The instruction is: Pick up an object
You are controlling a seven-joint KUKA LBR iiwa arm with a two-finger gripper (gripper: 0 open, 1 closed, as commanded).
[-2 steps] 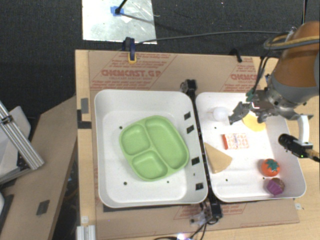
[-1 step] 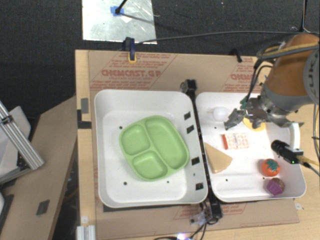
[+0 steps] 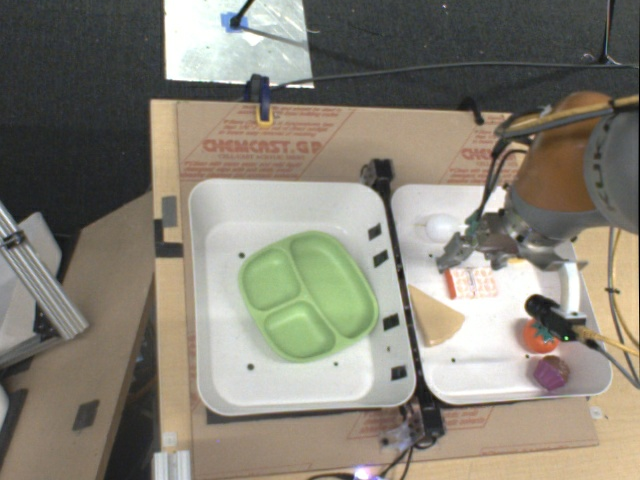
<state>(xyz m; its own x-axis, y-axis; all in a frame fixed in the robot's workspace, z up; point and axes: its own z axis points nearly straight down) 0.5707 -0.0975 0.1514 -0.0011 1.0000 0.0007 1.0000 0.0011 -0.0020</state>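
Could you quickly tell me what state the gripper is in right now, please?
Gripper: low over the right bin, just above the red-and-white packet; whether it is open or closed cannot be told.

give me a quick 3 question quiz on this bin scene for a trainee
1. True or false: the green three-compartment plastic plate lies in the left white bin.
2. Which thing lies nearest the right white bin's front right corner? A) the purple toy B) the white egg-shaped object C) the tan wedge-shaped piece
3. Fill in: the arm's two-finger gripper hangs just above the small red and white ____.

Key: 1 true. 2 A, with the orange round toy just behind it. 3 packet.
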